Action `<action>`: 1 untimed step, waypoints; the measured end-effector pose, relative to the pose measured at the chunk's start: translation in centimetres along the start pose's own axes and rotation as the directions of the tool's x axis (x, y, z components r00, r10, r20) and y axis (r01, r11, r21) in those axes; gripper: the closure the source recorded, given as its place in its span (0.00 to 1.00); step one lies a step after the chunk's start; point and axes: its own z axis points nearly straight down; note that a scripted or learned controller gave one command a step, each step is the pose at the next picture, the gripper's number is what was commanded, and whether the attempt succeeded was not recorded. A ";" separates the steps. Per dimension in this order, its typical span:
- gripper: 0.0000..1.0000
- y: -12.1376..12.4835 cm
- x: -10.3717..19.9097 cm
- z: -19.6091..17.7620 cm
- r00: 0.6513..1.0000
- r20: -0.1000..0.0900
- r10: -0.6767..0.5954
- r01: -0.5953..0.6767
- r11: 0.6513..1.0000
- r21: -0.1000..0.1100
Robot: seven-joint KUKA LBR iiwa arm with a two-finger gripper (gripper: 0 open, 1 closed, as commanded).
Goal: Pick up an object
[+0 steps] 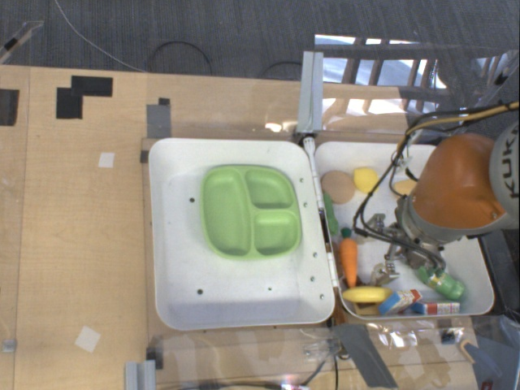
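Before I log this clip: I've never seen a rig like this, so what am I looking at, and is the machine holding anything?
One camera looks down at a slant on a wooden bench with two shallow white bins. The left bin holds a green divided plate. The right bin holds small toy items: a carrot, a banana, a green bottle, a yellow lemon-like piece and a tan rounded one. The grey arm with the orange band reaches in from the right. Its gripper is low over the right bin, near the banana. I cannot see anything between its fingers, so no hold is confirmed.
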 end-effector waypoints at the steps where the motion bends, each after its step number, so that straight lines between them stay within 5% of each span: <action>1: 0.00 0.5 -8.4 0.3 0.981 -0.002 -0.194 0.194 0.981 -0.002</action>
